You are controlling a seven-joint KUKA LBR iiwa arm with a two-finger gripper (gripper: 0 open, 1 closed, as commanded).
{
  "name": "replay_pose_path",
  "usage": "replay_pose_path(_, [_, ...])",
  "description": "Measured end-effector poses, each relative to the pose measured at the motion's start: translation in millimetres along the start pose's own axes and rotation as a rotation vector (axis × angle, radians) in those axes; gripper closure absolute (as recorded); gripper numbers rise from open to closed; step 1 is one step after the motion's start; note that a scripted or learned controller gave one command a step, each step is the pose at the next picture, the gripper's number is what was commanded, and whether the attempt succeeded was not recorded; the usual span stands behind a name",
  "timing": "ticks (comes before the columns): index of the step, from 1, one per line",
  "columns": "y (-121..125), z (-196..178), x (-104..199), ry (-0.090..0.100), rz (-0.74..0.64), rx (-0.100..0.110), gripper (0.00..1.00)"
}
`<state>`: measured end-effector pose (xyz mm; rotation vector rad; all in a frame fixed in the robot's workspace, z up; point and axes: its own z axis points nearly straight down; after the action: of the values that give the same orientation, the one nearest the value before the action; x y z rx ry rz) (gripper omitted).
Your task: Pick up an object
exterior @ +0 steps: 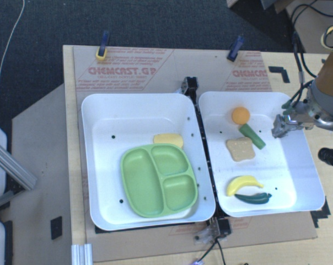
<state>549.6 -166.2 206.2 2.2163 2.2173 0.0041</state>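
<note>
The right bin (pixel 299 164) holds an orange ball (pixel 240 115), a green stick-shaped vegetable (pixel 252 137), a tan slice of bread (pixel 241 149), a yellow banana (pixel 243 184) and a dark green pepper (pixel 253 198). My gripper (pixel 281 127) hangs over the right bin's right side, just right of the green vegetable and apart from it. I see nothing between its fingers.
The left bin (pixel 100 148) holds a green divided plate (pixel 158 179) and a pale yellow block (pixel 168 140) behind it. A black clamp (pixel 190 85) sits at the far end of the seam between the bins. Cables hang at the upper right.
</note>
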Motion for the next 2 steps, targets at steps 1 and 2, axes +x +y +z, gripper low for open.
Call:
replay_pose_path(1, [1.4, -20.6, -0.3, 0.001, -0.001, 0.001, 1.00])
replay_pose_path(2, [-3.4, -10.8, 56.2, 0.005, -0.004, 0.010, 1.00])
